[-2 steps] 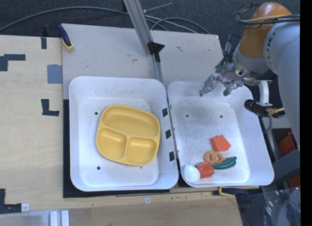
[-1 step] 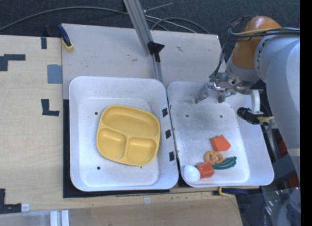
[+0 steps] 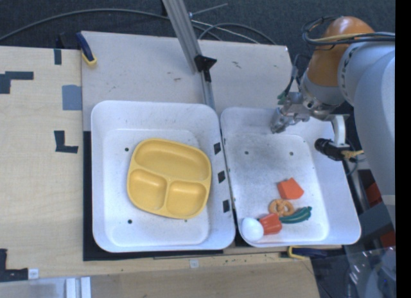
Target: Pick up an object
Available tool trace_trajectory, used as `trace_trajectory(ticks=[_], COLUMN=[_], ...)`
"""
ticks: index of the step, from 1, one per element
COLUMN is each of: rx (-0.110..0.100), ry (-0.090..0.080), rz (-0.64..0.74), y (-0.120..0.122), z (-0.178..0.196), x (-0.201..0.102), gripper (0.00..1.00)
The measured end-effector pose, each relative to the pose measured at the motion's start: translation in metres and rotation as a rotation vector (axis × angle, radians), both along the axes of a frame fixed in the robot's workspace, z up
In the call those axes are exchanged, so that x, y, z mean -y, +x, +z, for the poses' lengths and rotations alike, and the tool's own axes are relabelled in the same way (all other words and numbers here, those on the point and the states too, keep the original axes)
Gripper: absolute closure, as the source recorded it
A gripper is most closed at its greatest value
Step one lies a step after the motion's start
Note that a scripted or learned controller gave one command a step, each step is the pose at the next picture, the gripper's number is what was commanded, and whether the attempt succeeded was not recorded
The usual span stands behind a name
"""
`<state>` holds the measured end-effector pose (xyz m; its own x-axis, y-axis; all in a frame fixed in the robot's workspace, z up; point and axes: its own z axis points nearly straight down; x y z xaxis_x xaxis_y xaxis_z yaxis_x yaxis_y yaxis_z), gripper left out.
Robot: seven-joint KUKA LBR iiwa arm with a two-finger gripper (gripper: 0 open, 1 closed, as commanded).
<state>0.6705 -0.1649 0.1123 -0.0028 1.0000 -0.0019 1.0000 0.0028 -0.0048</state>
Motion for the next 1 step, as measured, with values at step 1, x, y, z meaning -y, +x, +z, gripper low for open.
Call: trace_trajectory(ticks=[1], rx=[0.009], ry=[0.002], rz=[0.0], y=[-0.0008], z=[0.0567], x=[-0.0104], gripper=[1.0])
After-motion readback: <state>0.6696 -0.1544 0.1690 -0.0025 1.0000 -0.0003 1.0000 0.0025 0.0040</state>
